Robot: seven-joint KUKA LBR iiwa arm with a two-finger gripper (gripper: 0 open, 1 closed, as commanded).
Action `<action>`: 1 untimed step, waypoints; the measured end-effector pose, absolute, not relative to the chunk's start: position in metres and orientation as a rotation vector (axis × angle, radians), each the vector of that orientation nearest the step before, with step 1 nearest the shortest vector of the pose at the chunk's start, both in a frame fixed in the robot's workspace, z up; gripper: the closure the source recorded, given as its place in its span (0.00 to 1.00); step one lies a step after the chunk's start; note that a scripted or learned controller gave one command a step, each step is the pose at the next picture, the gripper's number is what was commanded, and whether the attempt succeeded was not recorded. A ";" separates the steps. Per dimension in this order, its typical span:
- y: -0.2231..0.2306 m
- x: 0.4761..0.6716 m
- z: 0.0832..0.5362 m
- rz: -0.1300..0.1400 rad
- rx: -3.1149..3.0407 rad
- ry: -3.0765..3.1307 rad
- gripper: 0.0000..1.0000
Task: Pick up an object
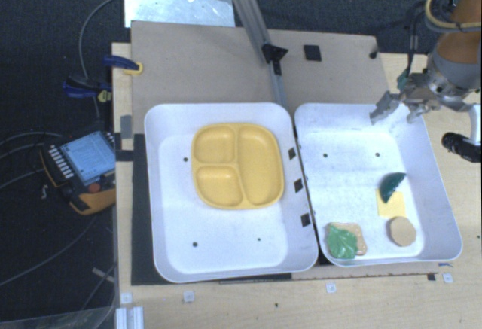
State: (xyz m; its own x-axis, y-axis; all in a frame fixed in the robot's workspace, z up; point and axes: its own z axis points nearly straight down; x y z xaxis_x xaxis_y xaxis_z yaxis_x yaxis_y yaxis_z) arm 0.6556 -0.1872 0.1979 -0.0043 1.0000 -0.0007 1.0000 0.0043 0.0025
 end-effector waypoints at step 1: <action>-0.196 0.661 0.143 -0.002 2.219 2.224 0.00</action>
State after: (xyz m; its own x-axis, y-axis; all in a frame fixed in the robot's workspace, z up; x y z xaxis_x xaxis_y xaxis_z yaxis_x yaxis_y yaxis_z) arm 0.6608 -0.1957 0.1431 -0.0023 1.0000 -0.0010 1.0000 0.0023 -0.0006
